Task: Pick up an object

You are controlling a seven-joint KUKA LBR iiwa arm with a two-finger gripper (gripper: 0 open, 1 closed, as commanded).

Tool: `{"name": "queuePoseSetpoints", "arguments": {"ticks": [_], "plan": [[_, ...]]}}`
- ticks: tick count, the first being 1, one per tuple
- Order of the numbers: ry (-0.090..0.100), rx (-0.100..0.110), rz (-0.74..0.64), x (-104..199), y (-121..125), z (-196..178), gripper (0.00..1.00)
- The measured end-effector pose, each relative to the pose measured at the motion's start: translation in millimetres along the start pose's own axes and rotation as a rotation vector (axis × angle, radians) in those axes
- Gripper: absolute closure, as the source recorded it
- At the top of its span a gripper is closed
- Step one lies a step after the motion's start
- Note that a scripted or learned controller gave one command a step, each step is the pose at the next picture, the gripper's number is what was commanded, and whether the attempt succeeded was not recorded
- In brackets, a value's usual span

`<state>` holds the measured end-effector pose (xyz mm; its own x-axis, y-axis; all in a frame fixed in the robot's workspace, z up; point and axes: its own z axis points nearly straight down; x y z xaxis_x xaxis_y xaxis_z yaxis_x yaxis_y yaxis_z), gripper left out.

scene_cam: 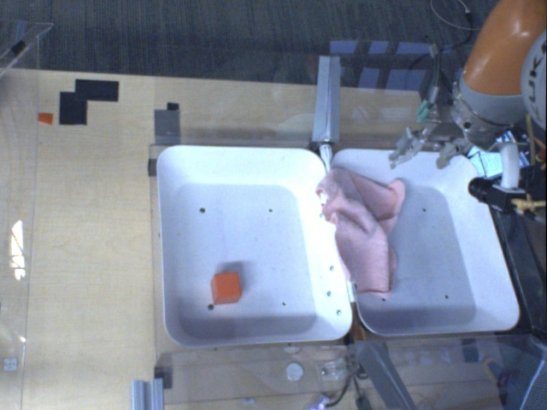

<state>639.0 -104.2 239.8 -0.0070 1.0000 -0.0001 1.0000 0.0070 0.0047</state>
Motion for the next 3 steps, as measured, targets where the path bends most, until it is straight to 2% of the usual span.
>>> {"name": "queuePoseSetpoints", "arguments": {"ticks": [1, 2, 3], "plan": [[0.000, 0.000, -0.273, -51.9, -12.1, 136.9, 0.00], [-0.002, -0.007, -0.485, 3.8, -10.5, 150.3, 0.00], [-0.005, -0.018, -0.484, 4.3, -6.8, 135.9, 1.00]]}}
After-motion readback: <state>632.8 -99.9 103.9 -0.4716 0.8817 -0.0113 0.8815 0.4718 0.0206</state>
